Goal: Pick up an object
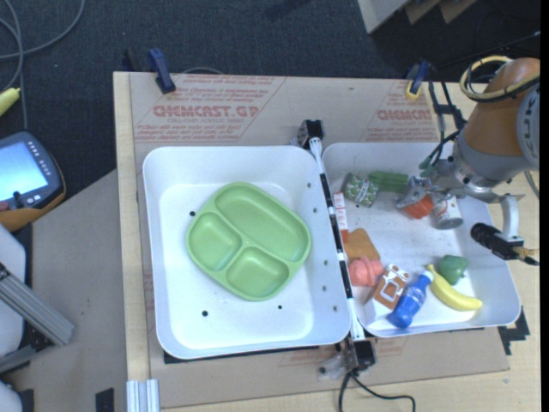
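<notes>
The right bin (497, 303) holds several objects. A green bottle (375, 186) lies near its back left. An orange-brown piece (360, 244) and a pink lump (365, 270) lie by the divider. A blue bottle (410, 299), a small orange-and-white box (390, 286), a yellow banana (453, 293) and a green pepper (452, 268) lie near the front. My gripper (426, 199) hangs low over the back of this bin, beside a red object (417, 206) and a grey can (446, 214).
The left bin (171, 307) holds a green divided plate (249, 240). A black clamp (310, 131) sits at the back between the bins. Blue clips (159, 69) hold the cardboard bench sheet. A small screen device (26, 178) stands off to the left.
</notes>
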